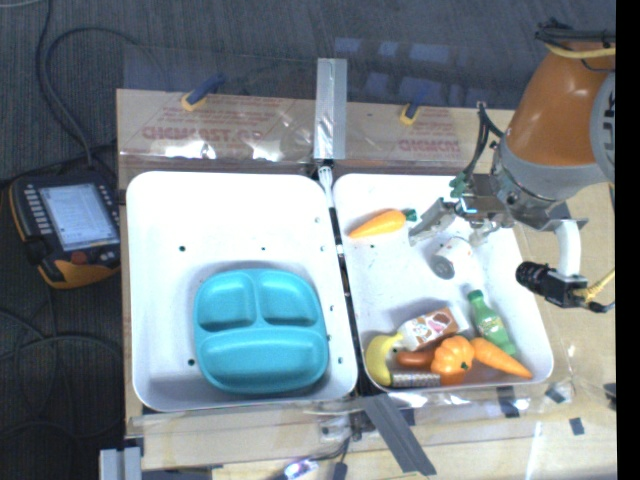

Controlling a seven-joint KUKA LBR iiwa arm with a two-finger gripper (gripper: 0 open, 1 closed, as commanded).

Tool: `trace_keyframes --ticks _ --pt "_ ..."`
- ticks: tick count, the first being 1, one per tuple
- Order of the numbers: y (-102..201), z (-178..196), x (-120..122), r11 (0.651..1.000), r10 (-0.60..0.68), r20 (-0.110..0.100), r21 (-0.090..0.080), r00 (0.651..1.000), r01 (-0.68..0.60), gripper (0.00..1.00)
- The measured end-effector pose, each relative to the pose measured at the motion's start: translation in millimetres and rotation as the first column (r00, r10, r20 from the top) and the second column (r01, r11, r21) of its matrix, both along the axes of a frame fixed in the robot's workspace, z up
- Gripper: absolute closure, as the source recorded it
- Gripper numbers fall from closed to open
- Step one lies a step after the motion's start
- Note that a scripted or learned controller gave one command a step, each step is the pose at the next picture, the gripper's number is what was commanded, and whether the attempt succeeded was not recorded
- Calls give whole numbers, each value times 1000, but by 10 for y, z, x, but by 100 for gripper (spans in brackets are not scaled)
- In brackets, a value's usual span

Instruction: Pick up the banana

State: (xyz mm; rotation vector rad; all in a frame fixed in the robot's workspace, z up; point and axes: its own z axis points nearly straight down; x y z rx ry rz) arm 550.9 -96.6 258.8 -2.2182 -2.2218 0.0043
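Overhead slanted view of the tabletop (130, 128) with two shallow white bins side by side. The claw (452, 230) hangs over the upper middle of the right bin (395, 288), its two fingers spread apart with nothing between them; one finger (430, 218) reaches toward the left, just beside a carrot-like toy (378, 224). The banana (378, 358) lies at the near left corner of the same bin, touching the dividing wall; it sits toward the bottom left of the view from the claw, well apart from it. Its curved long axis appears to run roughly along the bin's left wall, though much of it is hidden by neighbouring items. A snack packet (430, 326) lies against it, with an orange fruit (453, 356), a second carrot (500, 360) and a green bottle (488, 318) crowded alongside. Judged from this layout, the coming move calls for travel toward the near left corner and a descent into a tight cluster, where the fingers could catch the packet instead. The left bin (160, 268) carries a blue divided plate (262, 330). Beyond the tabletop, dark carpet carries cables and a pendant controller (65, 226).
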Motion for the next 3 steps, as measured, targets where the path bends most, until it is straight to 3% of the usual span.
trace_keyframes --ticks 1,2,3 --pt "-468 -958 -60 986 -167 -1 -1 986 167 0" --pt "-272 -1669 -349 941 -338 10 0 941 338 0" --pt "-438 -1686 -69 732 -682 8 8 731 682 0"
